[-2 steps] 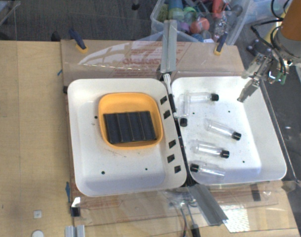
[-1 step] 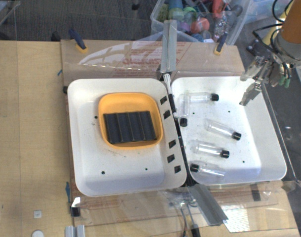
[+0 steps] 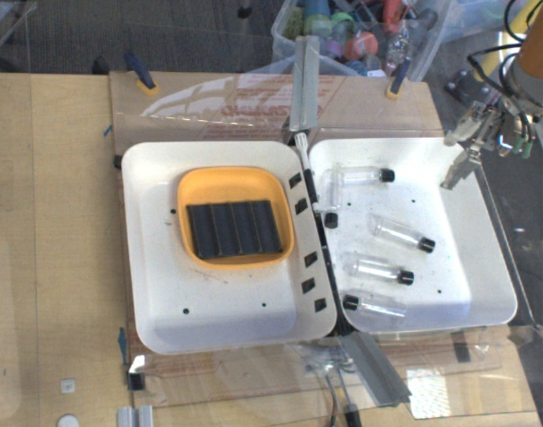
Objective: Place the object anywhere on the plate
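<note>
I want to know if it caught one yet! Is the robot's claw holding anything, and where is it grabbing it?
No, nothing is held. The gripper hangs over the right bin's upper right corner, and the clear tubes lie apart from it in the bin.

Left of centre, an orange-yellow plate [image 3: 234,185] carries a dark grey ribbed block [image 3: 234,229] marked by lengthwise grooves. Both bins [image 3: 218,314] are white with small black specks. At right lie clear tubes [image 3: 401,235] with black caps. The surface [image 3: 49,238] is pale tan wood.
</note>
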